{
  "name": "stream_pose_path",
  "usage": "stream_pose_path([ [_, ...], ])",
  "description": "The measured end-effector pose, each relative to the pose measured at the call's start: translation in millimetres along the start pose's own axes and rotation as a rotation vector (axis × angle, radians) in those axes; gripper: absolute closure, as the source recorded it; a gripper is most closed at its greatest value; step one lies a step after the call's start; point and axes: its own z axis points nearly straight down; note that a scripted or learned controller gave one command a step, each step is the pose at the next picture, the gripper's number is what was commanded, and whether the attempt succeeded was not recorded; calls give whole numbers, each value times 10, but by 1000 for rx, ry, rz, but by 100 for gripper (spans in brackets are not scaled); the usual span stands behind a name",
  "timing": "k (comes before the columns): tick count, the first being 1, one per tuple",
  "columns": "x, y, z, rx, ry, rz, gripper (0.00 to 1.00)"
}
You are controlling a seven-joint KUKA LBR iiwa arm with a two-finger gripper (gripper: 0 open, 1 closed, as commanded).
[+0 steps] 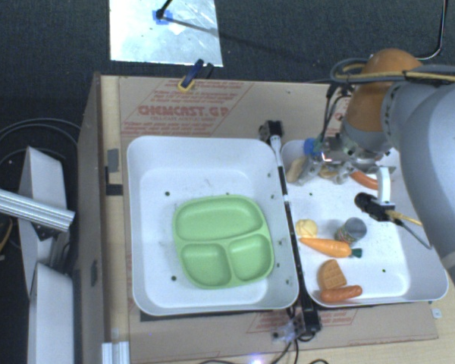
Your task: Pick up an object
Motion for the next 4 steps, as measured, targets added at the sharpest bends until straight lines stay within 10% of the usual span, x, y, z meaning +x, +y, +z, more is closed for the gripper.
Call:
stream_pose_path([
  [1, -253, 54, -657, -36, 0, -2, 0],
  [2, -118, -105, -53, -37, 1, -1, 0],
  [3, -18, -787, -46, -44, -5, 2, 0],
  [4, -69, -769, -171, -54, -15, 4, 100],
])
